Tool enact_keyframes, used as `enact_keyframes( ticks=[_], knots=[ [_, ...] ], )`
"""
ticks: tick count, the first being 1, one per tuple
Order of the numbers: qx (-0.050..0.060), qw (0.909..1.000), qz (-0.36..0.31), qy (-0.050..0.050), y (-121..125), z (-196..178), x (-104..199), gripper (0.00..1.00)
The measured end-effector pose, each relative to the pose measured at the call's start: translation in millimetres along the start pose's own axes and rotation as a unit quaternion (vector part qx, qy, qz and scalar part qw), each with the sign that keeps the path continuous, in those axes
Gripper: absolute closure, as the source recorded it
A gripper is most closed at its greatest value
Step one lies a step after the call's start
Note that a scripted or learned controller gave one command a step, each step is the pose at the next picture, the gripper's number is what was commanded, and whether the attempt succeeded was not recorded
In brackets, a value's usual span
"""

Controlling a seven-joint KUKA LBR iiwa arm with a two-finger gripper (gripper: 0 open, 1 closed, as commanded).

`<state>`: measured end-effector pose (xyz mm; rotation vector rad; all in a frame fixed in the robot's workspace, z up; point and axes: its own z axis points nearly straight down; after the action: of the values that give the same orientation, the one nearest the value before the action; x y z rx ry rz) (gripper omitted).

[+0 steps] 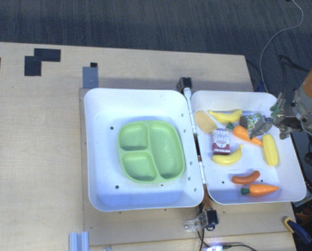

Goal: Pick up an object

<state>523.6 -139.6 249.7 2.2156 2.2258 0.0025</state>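
Observation:
The right bin (289,192) holds several toy foods. A yellow banana (225,115) and a tan piece (204,122) lie at its far side. A red and white box (221,141) stands above a second banana (227,156). An orange carrot (244,134) lies beside a dark green-grey item (252,122), with a corn cob (270,149) to the right. A red sausage (245,178) and another carrot (259,190) lie near the front. My gripper (278,121) hovers at the bin's right side, just right of the green-grey item and above the corn.
The left bin (101,140) holds a green divided plate (151,150). Between the two bins runs a rim (195,145). The grey arm (310,106) comes in over the right bin's right edge. Cables lie near the bench's front edge (208,221).

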Motion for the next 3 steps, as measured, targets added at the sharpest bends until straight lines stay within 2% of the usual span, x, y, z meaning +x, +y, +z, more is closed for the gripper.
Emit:
enact_keyframes(
  ticks=[1, 2, 3],
  knots=[
    [0.001, 1.0, 0.001, 0.0, 6, 112, -26, 0.0],
    [-0.002, 1.0, 0.001, 0.0, -35, 161, 24, 0.0],
    [-0.005, 1.0, 0.0, -0.001, -33, 149, 24, 1.0]
  ],
)
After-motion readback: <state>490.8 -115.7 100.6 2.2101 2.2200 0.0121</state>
